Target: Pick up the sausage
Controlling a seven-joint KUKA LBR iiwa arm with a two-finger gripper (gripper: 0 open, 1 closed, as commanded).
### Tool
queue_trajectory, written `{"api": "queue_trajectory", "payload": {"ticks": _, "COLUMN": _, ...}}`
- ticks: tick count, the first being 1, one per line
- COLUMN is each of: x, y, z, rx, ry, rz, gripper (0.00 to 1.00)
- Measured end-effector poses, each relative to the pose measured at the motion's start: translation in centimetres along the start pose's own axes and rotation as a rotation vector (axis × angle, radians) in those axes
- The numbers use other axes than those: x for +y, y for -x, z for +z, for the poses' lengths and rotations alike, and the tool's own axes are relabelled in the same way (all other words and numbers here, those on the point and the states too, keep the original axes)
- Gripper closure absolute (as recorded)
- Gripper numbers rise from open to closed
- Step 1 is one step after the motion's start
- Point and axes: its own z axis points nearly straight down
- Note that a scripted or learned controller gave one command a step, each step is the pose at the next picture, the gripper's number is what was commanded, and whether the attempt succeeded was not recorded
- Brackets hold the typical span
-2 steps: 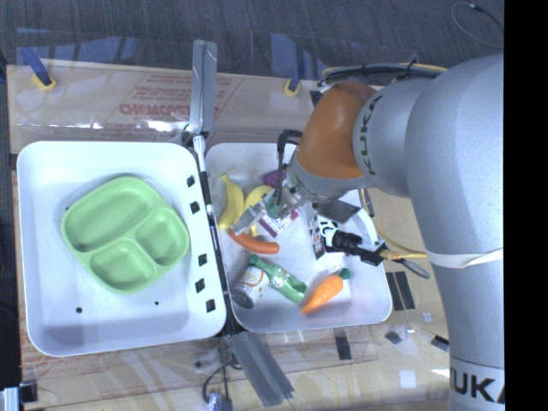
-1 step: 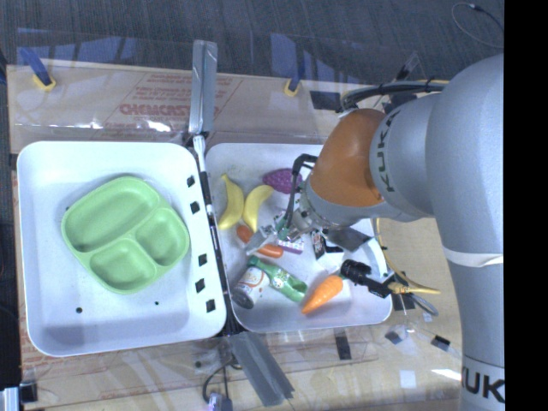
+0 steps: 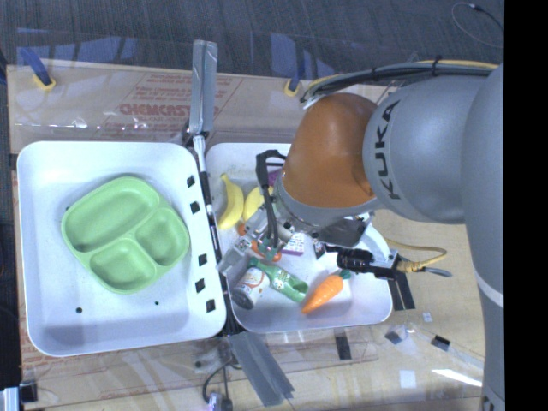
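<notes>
My gripper hangs low in the right bin, under the arm's orange band, near the bin's middle left. Its tip is among a cluster of small items, just above a green bottle. I cannot pick out the sausage with certainty. A small brownish piece beside the bananas might be part of it. The arm's wrist hides much of the bin's middle and back.
Two yellow bananas lie at the right bin's left wall. An orange carrot and a small can rest near its front. A green divided plate sits in the left bin.
</notes>
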Motion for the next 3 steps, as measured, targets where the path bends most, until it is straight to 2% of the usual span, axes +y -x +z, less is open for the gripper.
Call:
{"api": "queue_trajectory", "payload": {"ticks": 1, "x": -3.2, "y": -0.1, "z": 0.1, "rx": 0.002, "ry": -0.002, "rz": 0.013, "gripper": 0.00}}
{"api": "queue_trajectory", "payload": {"ticks": 2, "x": -3.5, "y": -0.3, "z": -0.6, "rx": -0.001, "ry": 0.000, "rz": 0.165, "gripper": 0.00}}
{"api": "queue_trajectory", "payload": {"ticks": 3, "x": -0.9, "y": 3.4, "z": 0.1, "rx": 0.001, "ry": -0.001, "rz": 0.153, "gripper": 0.00}}
